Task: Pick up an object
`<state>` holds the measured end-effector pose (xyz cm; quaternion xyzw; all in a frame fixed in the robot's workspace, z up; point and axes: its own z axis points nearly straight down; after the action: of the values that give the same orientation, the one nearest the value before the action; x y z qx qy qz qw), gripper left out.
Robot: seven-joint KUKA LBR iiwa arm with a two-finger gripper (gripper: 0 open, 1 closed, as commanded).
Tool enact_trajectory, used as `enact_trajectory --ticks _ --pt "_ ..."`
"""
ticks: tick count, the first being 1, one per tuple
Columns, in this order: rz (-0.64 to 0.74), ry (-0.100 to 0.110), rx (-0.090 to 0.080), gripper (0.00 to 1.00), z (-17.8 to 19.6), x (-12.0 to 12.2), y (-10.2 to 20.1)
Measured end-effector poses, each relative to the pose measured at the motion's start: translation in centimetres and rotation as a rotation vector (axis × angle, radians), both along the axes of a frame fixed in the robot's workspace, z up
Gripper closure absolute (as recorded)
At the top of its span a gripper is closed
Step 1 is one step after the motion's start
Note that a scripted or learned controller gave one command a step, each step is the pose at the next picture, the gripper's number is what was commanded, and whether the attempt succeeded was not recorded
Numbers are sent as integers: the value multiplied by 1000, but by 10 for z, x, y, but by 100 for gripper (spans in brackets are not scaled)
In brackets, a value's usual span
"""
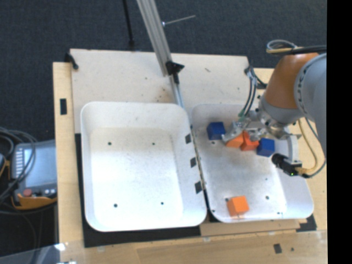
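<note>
Four blocks lay in the right bin (291, 202), and the pincer (246, 135), its closure impossible to tell, sat low over the orange block (237, 142) at the far cluster; a straight, slow lift seemed advisable.

Orange blocks (238, 142) and two blue blocks (216, 130) cluster in the right bin (220, 202).

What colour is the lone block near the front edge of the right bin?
Orange block, seen clearly in the camera view.
</note>
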<state>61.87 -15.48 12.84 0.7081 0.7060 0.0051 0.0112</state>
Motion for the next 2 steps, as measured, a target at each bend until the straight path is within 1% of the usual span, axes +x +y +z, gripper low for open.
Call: enact_trajectory --ticks 1,2 --pt "-2 -5 -1 100 10 1 -1" --pt "6 15 7 100 71 2 5"
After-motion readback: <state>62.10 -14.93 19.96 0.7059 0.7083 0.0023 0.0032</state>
